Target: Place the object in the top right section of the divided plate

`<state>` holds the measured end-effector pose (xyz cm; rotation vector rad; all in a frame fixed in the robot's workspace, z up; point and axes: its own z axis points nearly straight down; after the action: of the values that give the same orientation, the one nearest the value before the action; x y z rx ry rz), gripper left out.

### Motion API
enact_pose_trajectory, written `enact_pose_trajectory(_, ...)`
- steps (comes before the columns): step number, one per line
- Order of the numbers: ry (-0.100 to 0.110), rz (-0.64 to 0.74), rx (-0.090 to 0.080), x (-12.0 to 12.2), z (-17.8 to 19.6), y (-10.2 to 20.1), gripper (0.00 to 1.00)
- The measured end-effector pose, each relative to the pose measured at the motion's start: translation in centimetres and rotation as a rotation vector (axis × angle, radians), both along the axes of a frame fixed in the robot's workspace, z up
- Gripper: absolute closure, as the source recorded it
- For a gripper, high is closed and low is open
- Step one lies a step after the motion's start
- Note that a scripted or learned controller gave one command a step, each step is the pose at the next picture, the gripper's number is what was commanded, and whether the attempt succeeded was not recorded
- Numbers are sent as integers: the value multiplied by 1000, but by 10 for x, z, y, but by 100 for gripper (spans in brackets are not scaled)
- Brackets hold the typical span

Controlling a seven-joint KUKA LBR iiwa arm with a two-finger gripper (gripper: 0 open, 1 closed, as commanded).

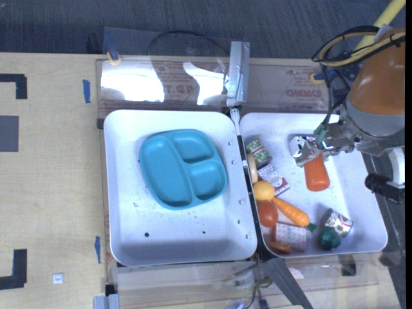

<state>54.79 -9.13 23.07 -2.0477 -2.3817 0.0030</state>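
Note:
A blue divided plate [183,168] lies in the middle of the left white bin [129,237]; its two smaller sections are on its right side and its large section is on the left. My gripper [308,150] hangs over the upper middle of the right bin [367,192]. An orange-red, rounded oblong object [317,175] sits directly below and touching the gripper's tip. The view does not show whether it is gripped or only lying under the gripper.
Along the right bin's left and lower side lie a green-labelled can [257,152], a small packet [271,174], a yellow fruit [262,190], a carrot [291,212], a red fruit [268,215], a lying can [338,223] and a dark green piece [328,239]. Cables [341,44] loop above the arm.

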Motion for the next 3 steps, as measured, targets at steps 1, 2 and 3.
enact_pose_trajectory(1,-2,2,-1,2,9,1,100)
enact_pose_trajectory(2,5,203,3,-17,-49,86,100)
enact_pose_trajectory(3,2,500,3,-41,-48,161,100)
